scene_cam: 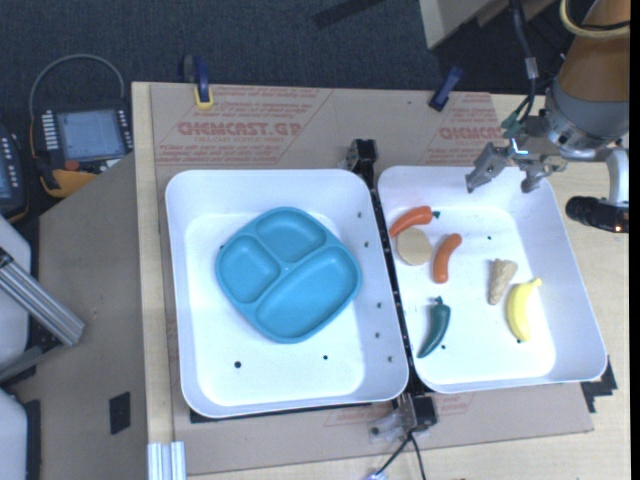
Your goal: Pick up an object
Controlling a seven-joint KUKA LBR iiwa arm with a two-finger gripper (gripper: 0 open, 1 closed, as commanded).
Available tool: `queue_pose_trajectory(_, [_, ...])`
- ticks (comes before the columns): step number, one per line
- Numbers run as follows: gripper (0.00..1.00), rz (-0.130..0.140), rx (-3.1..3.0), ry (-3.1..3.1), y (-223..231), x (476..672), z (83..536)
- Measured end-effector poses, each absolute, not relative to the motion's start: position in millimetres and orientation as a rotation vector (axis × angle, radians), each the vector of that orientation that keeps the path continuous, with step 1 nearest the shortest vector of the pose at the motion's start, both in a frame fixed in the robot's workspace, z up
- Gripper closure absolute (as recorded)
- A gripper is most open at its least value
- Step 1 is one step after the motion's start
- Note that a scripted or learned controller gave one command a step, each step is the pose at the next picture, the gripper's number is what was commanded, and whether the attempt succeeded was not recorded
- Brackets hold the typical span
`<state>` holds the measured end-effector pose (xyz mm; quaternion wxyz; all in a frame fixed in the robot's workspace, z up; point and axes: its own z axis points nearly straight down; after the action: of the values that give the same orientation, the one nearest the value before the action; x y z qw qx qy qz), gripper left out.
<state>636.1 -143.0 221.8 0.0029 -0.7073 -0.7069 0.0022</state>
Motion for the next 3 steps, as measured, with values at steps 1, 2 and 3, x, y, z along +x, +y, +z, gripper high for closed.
queue_pose_trajectory(1, [0.0,0.004,-2.219,-2.218,-147,628.5,164])
queue_pose_trajectory(2, [0.0,0.004,-2.217,-2.22,-147,636.6,105])
queue_pose_trajectory(3, [1.0,-0.001,-2.221,-2.224,-147,637.9,120])
